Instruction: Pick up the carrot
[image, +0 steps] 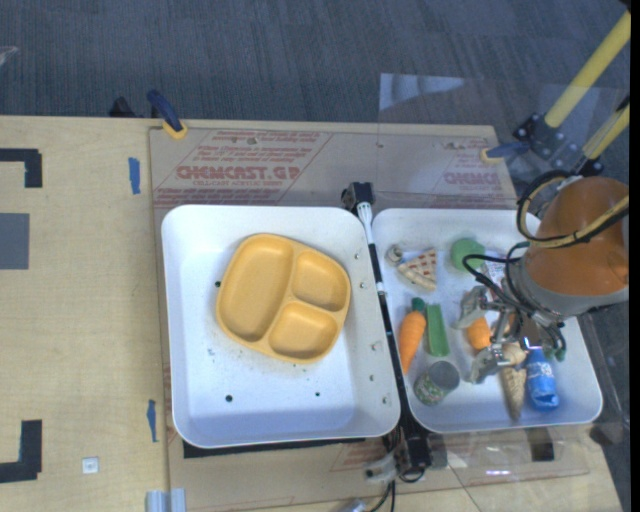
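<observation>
Nearest the camera: the arm's grey wrist with its orange band, rising over the right bin's far-right side.
Carrot: one orange tapered carrot with a green top, lying in the right shallow white bin near its left wall, just beside a dark green flat stick on its right.
Long axis: roughly along the bin's left wall, green top toward the far edge, tip toward the near edge.
Pincer: the two-finger pincer hangs low over the clutter in the bin's right half; an orange piece sits at its tip, but whether it is gripped or merely lies beneath, and how wide the pincer stands, cannot be told.
Key relation: the carrot lies to the pincer's left in this view, apart from it, with the green stick between; judged, the coming move calls for a leftward shift and a grip set across the carrot's axis.
Other contents, right bin: one pizza-slice toy, one green round piece, one grey disc, one blue bottle, one tan cone.
Left bin: one shallow white bin holding one yellow three-compartment plate.
Worktop: pale wood worktop bearing both bins.
</observation>
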